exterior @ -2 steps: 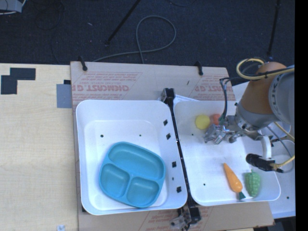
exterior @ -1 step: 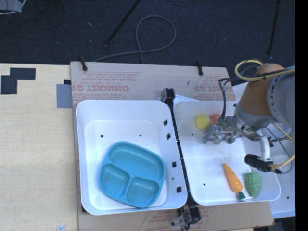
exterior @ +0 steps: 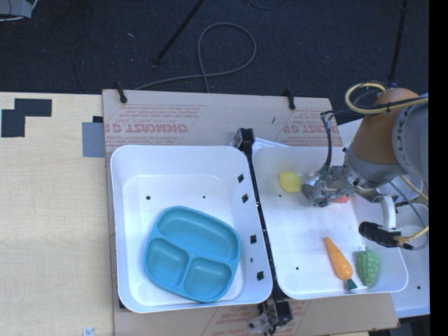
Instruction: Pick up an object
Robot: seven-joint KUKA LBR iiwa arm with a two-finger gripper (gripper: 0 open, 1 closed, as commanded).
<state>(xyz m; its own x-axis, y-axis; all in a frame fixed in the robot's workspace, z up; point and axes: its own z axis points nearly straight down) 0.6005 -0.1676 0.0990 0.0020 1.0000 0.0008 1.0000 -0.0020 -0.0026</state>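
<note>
The right bin (exterior: 301,271) holds a small yellow ball-like object (exterior: 289,182) near its far left, an orange carrot (exterior: 339,259) and a green bumpy object (exterior: 367,267) near its front right. My gripper (exterior: 319,191) hangs low in the bin just right of the yellow object. A small red-orange thing (exterior: 341,198) peeks out right beside the gripper; whether it is gripped is unclear. The grey arm with its orange band (exterior: 378,135) reaches in from the right.
The left bin (exterior: 133,187) holds a blue divided plate (exterior: 192,253). A black divider (exterior: 253,215) runs between the bins. Cables loop around the wrist (exterior: 388,233) over the right bin's right side.
</note>
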